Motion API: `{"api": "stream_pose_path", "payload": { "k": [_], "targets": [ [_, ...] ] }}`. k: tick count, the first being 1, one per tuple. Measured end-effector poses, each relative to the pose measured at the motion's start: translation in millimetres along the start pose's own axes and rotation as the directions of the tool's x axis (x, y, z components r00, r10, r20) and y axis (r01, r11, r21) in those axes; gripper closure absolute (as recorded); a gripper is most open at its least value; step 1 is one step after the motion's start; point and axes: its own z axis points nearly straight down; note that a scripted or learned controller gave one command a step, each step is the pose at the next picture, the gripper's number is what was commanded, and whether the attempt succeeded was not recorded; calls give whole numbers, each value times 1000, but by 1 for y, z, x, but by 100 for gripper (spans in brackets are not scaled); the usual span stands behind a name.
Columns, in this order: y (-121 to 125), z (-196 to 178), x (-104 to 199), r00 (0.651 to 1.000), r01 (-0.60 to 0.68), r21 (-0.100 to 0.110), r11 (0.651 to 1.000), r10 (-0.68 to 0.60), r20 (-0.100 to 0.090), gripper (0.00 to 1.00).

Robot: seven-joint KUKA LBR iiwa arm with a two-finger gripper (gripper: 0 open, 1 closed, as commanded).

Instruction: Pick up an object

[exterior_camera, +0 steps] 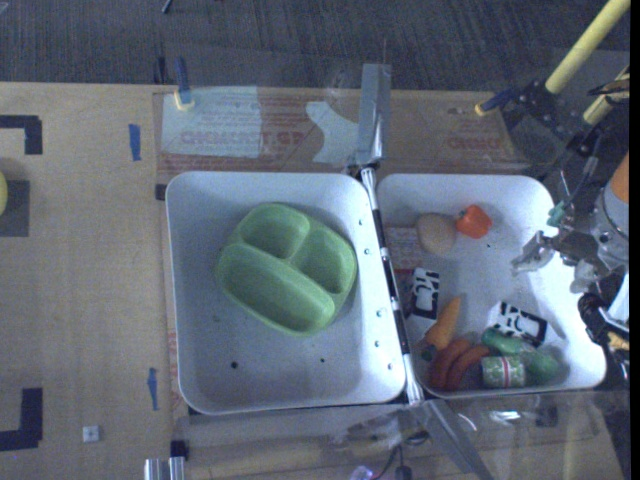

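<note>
Wood-tone bench (80, 298) carries two white bins side by side, dark floor beyond its far edge; blue tape marks and black corner marks sit on the bench far left of the pincer. Left bin (200, 368): well clear of the pincer, holds a green divided tray (288, 266), three compartments, lying flat and turned at an angle. Right bin (520, 193): the pincer is over its right edge. Inside, up-left of the pincer, a beige rounded object (436, 233) touching an orange-red one (474, 221). Down-left of it, near the divider, a black-and-white tag (425, 293), an orange carrot-like piece (446, 321) tilted, two red sausage-like pieces (458, 360) side by side. Below the pincer, a second black-and-white tag (520, 322), then a green item (528, 356) against a small can-like object (501, 371) in the near right corner. Pincer (548, 251): light metal finger parts over the right rim, nothing between them that I can see; open or closed, can't tell. Arm (615, 248) mostly cut off at the right.
</note>
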Motion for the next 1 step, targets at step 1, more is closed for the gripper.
{"api": "stream_pose_path", "payload": {
  "k": [1],
  "targets": [
    [-16,85,-21,998,59,-29,998,-59,-4,0]
  ]
}}
